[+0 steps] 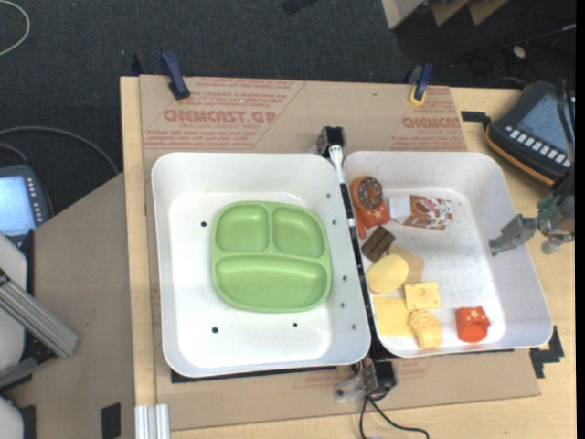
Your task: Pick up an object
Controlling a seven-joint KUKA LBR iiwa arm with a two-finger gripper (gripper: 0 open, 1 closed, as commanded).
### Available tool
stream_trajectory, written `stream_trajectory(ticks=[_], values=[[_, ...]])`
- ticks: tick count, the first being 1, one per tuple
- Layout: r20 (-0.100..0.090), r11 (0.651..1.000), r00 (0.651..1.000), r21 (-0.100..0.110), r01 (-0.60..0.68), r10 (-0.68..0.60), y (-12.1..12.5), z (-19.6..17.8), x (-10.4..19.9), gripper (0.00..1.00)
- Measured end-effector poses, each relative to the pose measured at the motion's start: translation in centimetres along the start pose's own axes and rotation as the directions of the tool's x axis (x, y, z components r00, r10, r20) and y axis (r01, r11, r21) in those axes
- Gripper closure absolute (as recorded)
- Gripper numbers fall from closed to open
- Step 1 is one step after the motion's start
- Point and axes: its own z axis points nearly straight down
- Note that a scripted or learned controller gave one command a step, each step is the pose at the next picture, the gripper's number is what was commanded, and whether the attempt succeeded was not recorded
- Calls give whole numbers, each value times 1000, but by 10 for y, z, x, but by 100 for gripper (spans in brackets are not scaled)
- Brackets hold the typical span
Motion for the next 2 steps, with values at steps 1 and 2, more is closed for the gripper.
stream_trajectory(ticks=[1,2], values=[[-7,1000,1000,8,10,-10,6,84,106,0],[-2,1000,1000,2,-4,4,14,160,77,0]])
